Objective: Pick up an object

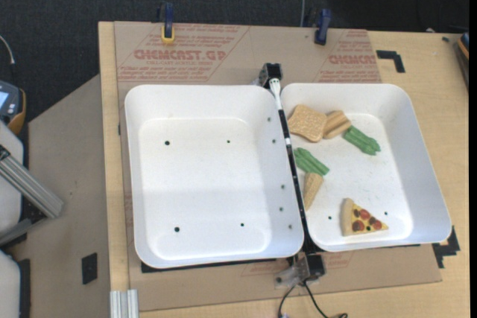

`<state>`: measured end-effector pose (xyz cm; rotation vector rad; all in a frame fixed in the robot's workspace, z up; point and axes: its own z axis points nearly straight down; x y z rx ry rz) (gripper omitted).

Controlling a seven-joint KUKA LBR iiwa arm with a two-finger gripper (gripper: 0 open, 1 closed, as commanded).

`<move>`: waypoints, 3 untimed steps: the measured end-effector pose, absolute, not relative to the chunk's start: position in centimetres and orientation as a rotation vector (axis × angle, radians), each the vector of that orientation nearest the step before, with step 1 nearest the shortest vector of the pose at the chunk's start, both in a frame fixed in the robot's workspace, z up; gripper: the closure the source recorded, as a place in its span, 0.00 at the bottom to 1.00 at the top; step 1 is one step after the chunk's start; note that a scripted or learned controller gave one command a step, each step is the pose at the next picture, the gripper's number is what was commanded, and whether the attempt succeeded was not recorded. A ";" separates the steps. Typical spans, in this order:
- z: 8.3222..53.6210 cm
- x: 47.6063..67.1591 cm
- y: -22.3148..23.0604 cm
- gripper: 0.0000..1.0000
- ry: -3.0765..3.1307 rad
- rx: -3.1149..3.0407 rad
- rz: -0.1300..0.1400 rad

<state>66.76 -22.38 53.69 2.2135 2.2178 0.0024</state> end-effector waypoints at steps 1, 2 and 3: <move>53.4 66.8 -22.3 0.00 2.222 2.219 -0.002; 53.4 66.8 -22.3 0.00 2.223 2.219 -0.002; 53.4 66.8 -22.3 0.00 2.223 2.219 -0.002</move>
